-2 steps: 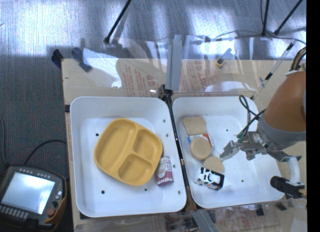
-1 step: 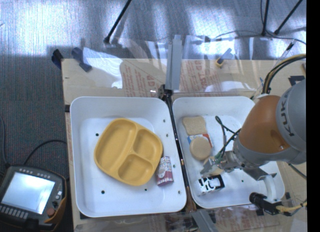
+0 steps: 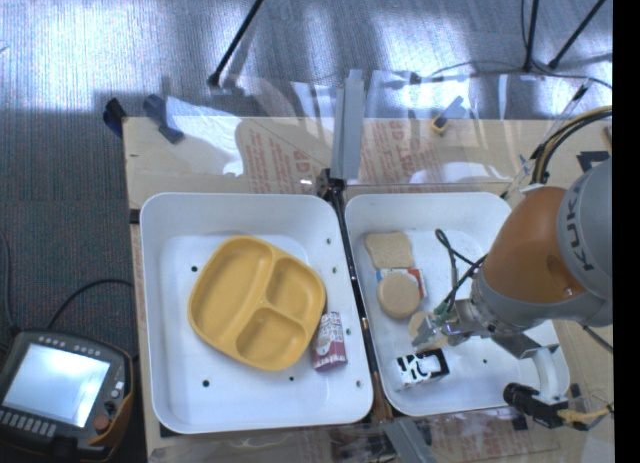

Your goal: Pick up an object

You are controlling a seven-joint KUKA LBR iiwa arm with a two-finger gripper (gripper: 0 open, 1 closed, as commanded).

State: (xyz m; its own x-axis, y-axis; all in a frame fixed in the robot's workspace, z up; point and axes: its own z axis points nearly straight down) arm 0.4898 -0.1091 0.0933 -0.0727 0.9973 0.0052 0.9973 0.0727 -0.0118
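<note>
Hovering low in the right bin (image 3: 520, 391), the gripper (image 3: 432, 336) sits just above a black-and-white carton (image 3: 421, 367); I cannot tell its state. Beside it lie a round cracker (image 3: 400, 294) and a square toast (image 3: 388, 249). Across in the left bin (image 3: 175, 391), a yellow plate (image 3: 256, 301) touches a small packet (image 3: 329, 341).

The grey KUKA arm (image 3: 560, 251), orange-banded above the wrist, reaches in from the right, its gripper (image 3: 432, 336) angled low.
</note>
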